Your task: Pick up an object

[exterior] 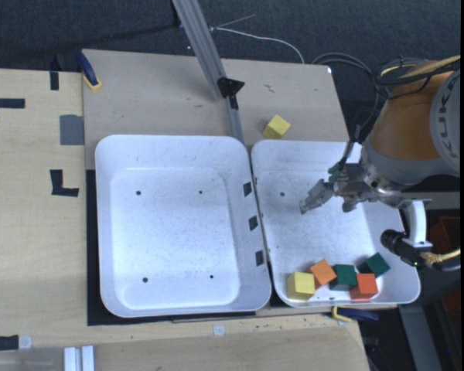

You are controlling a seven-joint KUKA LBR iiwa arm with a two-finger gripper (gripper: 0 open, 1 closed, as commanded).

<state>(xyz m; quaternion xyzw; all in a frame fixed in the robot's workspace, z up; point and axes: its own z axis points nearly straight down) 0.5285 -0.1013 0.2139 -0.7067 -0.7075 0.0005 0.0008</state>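
Gripper hovering over rt bin, blocks nearer the camera.
L bin (108,207) bare; in rt bin (294,168) gripper (313,201) hangs mid-bin, nothing seen btwn fingers, can't tell how far open. Blocks lie at near edge: yellow block (301,284), orange block (322,271), green block (345,274) — all toward the near rim from jaws.

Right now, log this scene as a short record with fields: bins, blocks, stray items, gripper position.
bins: two shallow white bins side by side, left bin and right bin
blocks in right bin: clustered at the near edge; yellow cube, orange cube, dark green cube, red-orange cube, second green cube
stray item: small yellow cube on the bench beyond the right bin
gripper: over the middle of the right bin, apart from the cluster
held object: none seen
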